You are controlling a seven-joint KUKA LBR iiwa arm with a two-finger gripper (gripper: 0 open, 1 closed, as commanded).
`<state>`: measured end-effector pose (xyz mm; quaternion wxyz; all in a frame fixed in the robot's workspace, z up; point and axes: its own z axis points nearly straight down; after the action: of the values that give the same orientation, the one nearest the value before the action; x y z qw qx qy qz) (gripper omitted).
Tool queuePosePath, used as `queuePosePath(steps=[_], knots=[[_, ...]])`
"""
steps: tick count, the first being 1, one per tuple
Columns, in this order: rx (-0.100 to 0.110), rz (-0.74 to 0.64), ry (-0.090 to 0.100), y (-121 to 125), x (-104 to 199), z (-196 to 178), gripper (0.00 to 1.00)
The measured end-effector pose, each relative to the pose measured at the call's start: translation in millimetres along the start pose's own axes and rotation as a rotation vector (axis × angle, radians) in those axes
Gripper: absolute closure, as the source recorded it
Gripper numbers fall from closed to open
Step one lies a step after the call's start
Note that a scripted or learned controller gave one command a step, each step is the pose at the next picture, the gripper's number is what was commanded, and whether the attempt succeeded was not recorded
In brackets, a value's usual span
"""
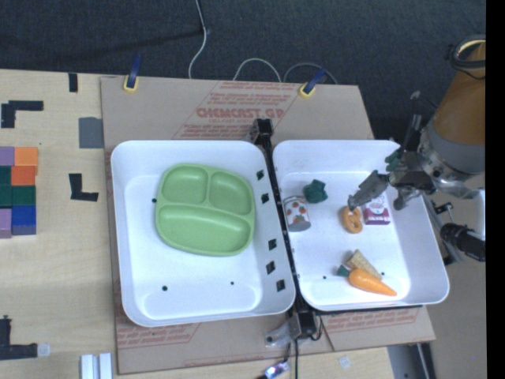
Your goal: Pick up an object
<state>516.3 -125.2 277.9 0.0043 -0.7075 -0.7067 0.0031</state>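
Orange rounded toy (352,219) near the middle of the right bin (410,290), smooth and glossy, just below the dark metal gripper (364,196), whose two thin fingers look spread with nothing between them. Beside it a small white-and-purple carton (378,212); nearer the front rim a tapered plastic carrot (371,281). In the left bin (134,290), a matte green divided plate (206,209) with three hollows.

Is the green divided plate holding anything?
Empty. The green plate lies flat in the left bin, and all three compartments show bare green.

Dark blue carpet (95,14) lies behind a light wooden bench (55,290).
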Motion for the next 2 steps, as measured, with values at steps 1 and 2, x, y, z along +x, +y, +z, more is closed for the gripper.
queuePosePath(steps=[1, 2], knots=[[-0.009, -0.004, -0.002, 1.6, 0.4, -4.8, 0.0], [-0.004, -0.003, -0.001, 3.9, 3.3, 59.0, 0.0]])
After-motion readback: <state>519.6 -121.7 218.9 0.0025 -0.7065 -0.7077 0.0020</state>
